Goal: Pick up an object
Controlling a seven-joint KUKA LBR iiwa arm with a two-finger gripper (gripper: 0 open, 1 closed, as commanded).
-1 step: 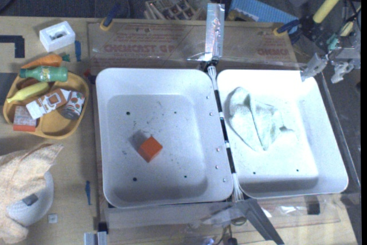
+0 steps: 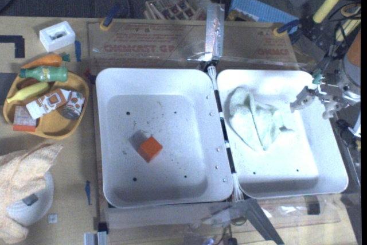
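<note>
An orange block (image 2: 151, 149) lies in the left white bin (image 2: 114, 89), a little left of its middle. A crumpled white cloth (image 2: 256, 118) rests in the left half of the right bin (image 2: 321, 175). My gripper (image 2: 314, 105) hangs over the right bin's right side, near its far corner. It is open, with nothing between its fingers. The left fingertip (image 2: 299, 102) sits just beside the cloth's right edge. The block is far to the gripper's left, across the divider between the bins.
A yellow bowl (image 2: 69, 129) of toy food stands on the bench left of the bins. A small white box (image 2: 57, 35) is behind it and a beige cloth (image 2: 28, 181) in front. A clear panel (image 2: 155, 46) rises behind the bins.
</note>
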